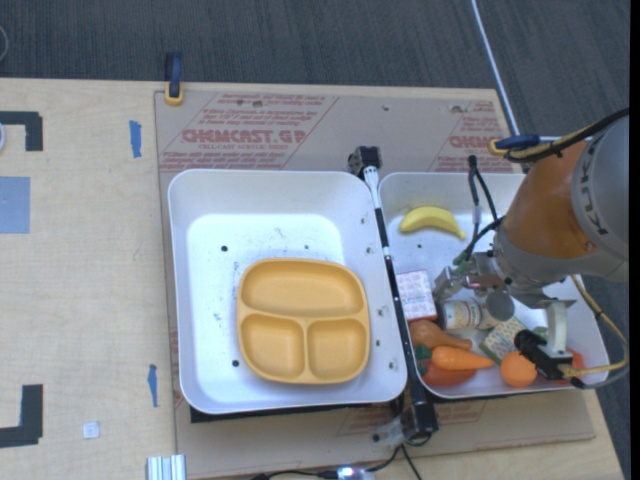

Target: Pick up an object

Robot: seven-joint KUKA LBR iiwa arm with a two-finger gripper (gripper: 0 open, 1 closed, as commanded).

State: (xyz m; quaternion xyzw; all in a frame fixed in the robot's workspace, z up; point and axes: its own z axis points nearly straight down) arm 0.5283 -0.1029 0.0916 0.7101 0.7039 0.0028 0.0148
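Note:
My gripper (466, 290) hangs low over the middle of the right bin (400, 190), under the grey arm with its orange band (545, 208). Just below it lies a small pale bottle (465, 315) on its side; whether they touch is unclear. A yellow banana (430, 220) rests at the far end of this bin. A white and pink packet (415, 290) lies by the left wall. An orange carrot (458, 358) and an orange ball (517, 370) sit along the near wall.
The left bin (195, 268) holds a yellow divided plate (302, 318). In the right bin a speckled pale item (500, 336) lies between the bottle and the ball. A black clamp (365, 158) sits between the bins at the far side.

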